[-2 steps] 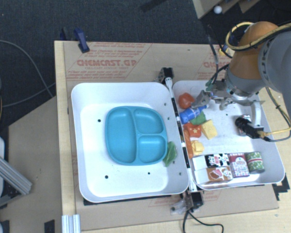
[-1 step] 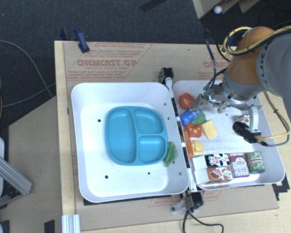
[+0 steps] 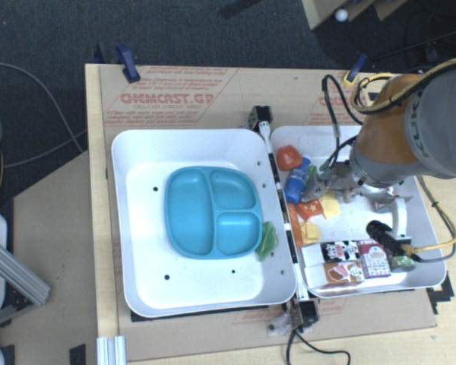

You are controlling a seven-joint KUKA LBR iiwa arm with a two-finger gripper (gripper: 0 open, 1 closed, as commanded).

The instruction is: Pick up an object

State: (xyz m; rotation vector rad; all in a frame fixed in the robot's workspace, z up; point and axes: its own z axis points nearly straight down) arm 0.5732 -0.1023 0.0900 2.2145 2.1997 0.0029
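- arm [image 3: 410, 128] reaches in from the right and sits over the right bin [image 3: 429, 276], orange band just above the wrist
- gripper [image 3: 328, 182] is low in the upper-left part of that bin, right at the heap of small stuff. Can't tell if it's spread or pressed together, the arm body + clutter hide it
- things to grab are all in the right bin, along its left wall:
- red piece [image 3: 289, 158] is at the far end
- blue piece [image 3: 296, 184] is just below the red one, touching or nearly, and just beside the gripper
- orange piece [image 3: 304, 210] is next down the wall
- yellow piece [image 3: 329, 206] is just beside the orange one, under the gripper's near side
- 2nd orange bit [image 3: 310, 233] is a little lower, close to the wall
- printed packs [image 3: 357, 258] lie flat along the right bin's front edge, red/white/black prints, apart from the gripper
- left bin [image 3: 137, 280] has a blue plate [image 3: 213, 210] w/ 3 compartments, flat, about mid-bin
- green piece [image 3: 267, 240] is at the plate's lower-right rim, near the wall between the bins. Can't tell if it's on the rim or just leaning against it
- both bins sit on a brown sheet [image 3: 167, 97] w/ red lettering
- blue clamp [image 3: 127, 61] is at the sheet's far-left corner
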